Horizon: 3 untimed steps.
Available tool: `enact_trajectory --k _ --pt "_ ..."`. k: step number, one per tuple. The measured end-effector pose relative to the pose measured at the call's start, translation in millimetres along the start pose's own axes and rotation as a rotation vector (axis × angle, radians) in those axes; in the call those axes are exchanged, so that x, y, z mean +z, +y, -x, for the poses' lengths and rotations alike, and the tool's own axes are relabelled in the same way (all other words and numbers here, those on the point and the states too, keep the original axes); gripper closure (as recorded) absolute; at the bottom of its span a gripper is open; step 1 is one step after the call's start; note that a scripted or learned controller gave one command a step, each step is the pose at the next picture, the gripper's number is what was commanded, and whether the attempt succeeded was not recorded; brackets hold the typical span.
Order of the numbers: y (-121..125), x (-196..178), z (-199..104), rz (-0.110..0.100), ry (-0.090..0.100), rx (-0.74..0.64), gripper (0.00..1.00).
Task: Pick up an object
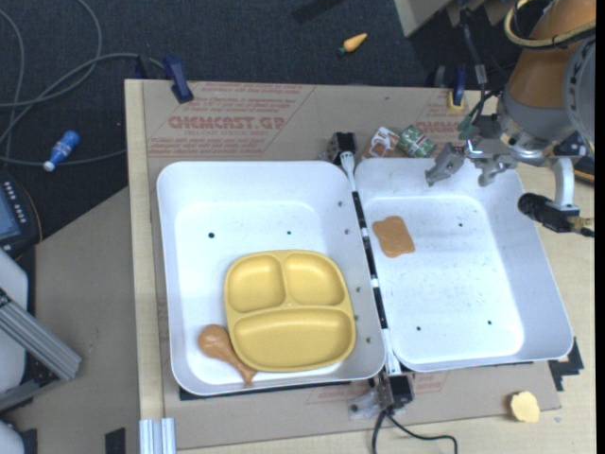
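Note:
A flat tan-brown piece [392, 235] lies in the right bin [529, 324], near its left wall. A yellow divided plate [287, 309] rests in the left bin [189, 216], with a tan drumstick-shaped toy [223, 347] tucked by its lower left corner. My gripper [467, 166] hovers over the far edge of the right bin, its two fingers spread apart with nothing between them. It is up and to the right of the tan-brown piece.
A small wrapper and a green item [402, 141] lie on the cardboard behind the bins. A yellow chunk [524, 406] sits on the bench at the front right. An orange bit [354, 42] and a blue bottle [62, 148] lie on the floor.

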State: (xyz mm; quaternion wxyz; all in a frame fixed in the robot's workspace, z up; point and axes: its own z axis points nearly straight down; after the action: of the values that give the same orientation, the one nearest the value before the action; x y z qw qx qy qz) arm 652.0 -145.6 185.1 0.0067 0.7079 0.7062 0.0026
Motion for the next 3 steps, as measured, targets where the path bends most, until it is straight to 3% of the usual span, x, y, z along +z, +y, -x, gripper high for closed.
enact_trajectory --k 1,2,3 --pt "-23.9 95.6 -32.3 -0.022 0.009 -0.004 0.00" --pt "-53.4 99.2 -53.8 -0.015 0.007 -0.002 0.00" --pt "-51.1 88.0 -53.4 -0.010 0.006 -0.003 1.00"
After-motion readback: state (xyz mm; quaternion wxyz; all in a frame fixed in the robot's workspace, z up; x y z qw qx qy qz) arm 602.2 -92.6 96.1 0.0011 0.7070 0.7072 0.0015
